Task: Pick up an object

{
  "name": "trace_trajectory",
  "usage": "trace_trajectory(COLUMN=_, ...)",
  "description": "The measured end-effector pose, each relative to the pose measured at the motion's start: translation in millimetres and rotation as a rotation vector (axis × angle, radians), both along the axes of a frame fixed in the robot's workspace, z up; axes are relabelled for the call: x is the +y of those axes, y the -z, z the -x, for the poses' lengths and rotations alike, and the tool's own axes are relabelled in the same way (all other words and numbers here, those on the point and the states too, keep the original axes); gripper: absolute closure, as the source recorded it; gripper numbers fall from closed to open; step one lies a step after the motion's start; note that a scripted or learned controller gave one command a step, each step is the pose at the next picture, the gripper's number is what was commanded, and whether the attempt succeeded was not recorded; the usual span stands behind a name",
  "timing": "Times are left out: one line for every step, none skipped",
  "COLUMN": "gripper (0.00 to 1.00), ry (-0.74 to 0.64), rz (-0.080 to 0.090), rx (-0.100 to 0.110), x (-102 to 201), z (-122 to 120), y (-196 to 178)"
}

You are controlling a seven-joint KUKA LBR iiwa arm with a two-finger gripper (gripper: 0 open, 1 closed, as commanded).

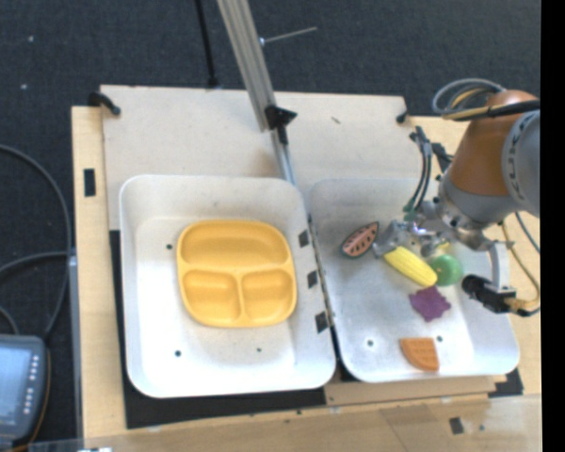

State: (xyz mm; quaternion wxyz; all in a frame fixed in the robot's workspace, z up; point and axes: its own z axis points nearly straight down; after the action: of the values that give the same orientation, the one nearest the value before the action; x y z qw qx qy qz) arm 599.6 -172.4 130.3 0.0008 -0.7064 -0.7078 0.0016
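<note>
The right bin [377,351] holds several small toys. A yellow corn cob [410,266] lies near its middle, with a green round piece [446,270] touching its right end. To the left lies a watermelon slice [360,240]. A purple piece [430,303] sits below the corn, and an orange wedge [420,353] lies near the front wall. My gripper [413,237] hangs low over the upper end of the corn, reaching in from the right under the orange-banded wrist [485,163]. Nothing is visibly lifted.
The left bin [146,347] holds a yellow divided plate [235,272]. A slanted metal post [250,55] rises from the back of the bench between the bins. A black cable connector [490,295] hangs over the right bin's right side.
</note>
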Motion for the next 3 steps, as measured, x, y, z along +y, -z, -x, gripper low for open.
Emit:
trace_trajectory(gripper=1.0, ry=0.004, rz=0.0, rx=-0.007, x=-1.4, z=-1.8, y=-14.6)
trace_trajectory(gripper=1.0, ry=0.003, rz=0.001, rx=-0.011, x=-4.6, z=0.6, y=-78.8)
trace_trajectory(gripper=1.0, ry=-0.001, rz=0.001, rx=-0.012, x=2.9, z=3.8, y=-135.0)
